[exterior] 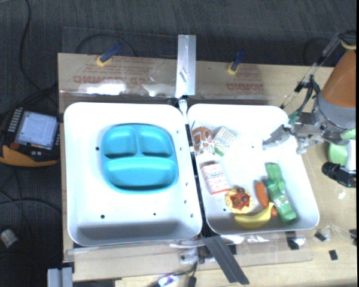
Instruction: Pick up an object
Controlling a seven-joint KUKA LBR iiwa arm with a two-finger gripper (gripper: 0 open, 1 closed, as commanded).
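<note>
The right bin (245, 113) holds several small items. A green bottle (279, 191) lies near its right wall, with an orange carrot (261, 192) just to its left. A yellow banana (255, 218) and a round pizza toy (239, 199) sit at the front. A pink-and-white box (213, 177) lies near the bin's left wall, with a brown packet (201, 139) and a white patterned packet (224, 139) behind it. My gripper (276, 137) hovers over the bin's back right part, above and behind the green bottle, with nothing seen in it.
The left bin (84, 220) carries a blue divided plate (138, 158). A metal divider post (186, 64) stands behind the bins. A green-and-white object (340, 151) sits on the bench to the right, near the arm (340, 88).
</note>
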